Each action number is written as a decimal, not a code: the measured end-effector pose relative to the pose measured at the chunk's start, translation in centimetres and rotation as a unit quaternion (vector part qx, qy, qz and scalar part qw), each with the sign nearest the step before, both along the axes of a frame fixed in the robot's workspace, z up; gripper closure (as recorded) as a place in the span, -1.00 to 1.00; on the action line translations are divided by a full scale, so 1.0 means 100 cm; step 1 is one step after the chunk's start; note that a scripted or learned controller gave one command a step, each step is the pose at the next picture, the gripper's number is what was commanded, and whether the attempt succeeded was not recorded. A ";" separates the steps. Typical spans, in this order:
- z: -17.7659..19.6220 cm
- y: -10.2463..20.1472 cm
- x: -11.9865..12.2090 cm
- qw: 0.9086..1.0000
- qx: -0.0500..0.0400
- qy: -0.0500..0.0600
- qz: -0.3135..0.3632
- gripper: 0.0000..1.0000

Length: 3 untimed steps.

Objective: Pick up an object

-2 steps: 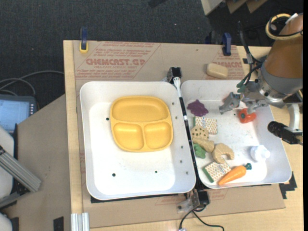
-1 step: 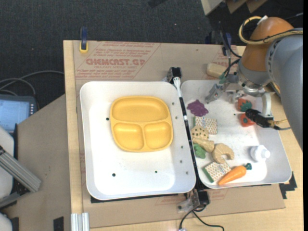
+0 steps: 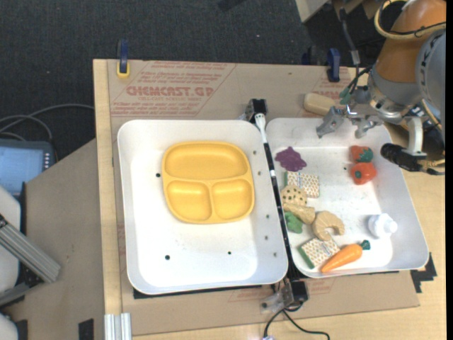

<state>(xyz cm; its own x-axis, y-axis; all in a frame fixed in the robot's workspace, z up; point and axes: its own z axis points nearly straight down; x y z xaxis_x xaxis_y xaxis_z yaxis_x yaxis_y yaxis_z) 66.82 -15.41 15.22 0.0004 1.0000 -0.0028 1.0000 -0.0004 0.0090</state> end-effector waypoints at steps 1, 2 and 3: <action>-0.004 -0.073 -0.002 1.000 -0.001 0.003 -0.003 -1.00; -0.072 -0.040 -0.020 1.000 0.003 0.008 0.001 -1.00; -0.056 -0.042 -0.017 1.000 0.001 0.003 0.001 1.00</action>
<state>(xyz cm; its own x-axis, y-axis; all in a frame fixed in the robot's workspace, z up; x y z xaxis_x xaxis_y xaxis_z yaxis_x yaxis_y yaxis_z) 65.16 -19.59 9.63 -0.0019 1.0000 -0.0013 1.0000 0.0019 0.0030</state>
